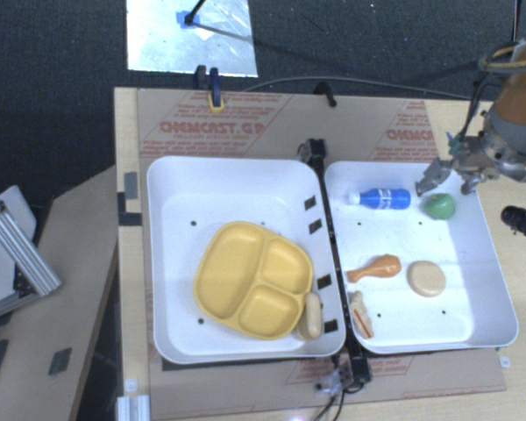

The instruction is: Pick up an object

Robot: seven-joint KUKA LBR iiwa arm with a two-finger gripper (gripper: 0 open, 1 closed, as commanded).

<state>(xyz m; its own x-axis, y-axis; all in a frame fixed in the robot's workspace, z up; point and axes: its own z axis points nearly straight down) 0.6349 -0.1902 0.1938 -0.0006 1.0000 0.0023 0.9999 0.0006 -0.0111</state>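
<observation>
Your jaws stand spread and empty at the upper right of the frame, just above the ball (438,206), which lies in the right bin (475,301) near the bottle (381,198). Centre them over the ball, descend straight, then close gently.

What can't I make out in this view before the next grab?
- Arm: cut off by the camera view's right edge.
- Blue bottle: label too small to read.
- Orange-and-tan piece by the right bin's inner wall: too small to identify.
- Whether the gripper touches the green ball: the slanted view doesn't settle it.
</observation>
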